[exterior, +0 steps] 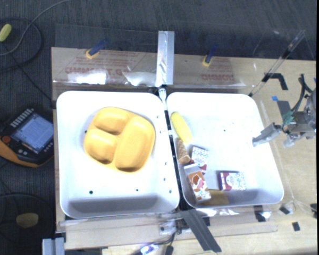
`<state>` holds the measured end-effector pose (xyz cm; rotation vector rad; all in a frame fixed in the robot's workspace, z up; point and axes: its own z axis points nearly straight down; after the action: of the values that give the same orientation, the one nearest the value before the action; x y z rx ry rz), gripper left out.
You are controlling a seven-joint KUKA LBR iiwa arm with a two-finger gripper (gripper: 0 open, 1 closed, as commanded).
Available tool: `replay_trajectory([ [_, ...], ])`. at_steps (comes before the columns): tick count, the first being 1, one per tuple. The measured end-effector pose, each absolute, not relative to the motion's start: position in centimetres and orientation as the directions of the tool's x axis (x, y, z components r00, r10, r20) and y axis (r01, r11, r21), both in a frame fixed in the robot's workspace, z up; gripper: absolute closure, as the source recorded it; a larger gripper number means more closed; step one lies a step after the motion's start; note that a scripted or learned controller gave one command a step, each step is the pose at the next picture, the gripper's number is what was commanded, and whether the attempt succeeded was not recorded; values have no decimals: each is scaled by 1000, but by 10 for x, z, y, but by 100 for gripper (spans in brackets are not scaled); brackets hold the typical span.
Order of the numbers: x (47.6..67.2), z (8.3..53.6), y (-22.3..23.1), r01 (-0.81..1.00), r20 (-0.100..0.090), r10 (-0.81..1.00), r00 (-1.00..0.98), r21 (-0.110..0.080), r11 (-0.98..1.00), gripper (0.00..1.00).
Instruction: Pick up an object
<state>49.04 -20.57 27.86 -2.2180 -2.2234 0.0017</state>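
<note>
Camera view shows two white bins (64, 142): one big yellow three-part plastic dish (119, 138) left; one yellow banana (180, 126) and three small boxes (231, 180) right. Gripper (295, 129) state: cannot tell.

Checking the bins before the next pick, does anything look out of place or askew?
Mostly tidy. In the right bin, the small packets lie tilted and bunched against the divider below the yellow banana-shaped item, one red-and-white box apart. The left bin holds one yellow lumpy plastic piece.
</note>
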Motion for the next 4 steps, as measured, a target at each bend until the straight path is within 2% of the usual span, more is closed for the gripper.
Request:
replay_trajectory([
  [1,485,101,-165,994,2,994,-108,-3,108,0],
  [2,486,90,-163,1000,0,1000,-19,6,19,0],
  [3,534,92,-113,998,-17,998,56,18,-56,0],
  [4,631,111,-130,997,-5,997,80,-2,-80,0],
])
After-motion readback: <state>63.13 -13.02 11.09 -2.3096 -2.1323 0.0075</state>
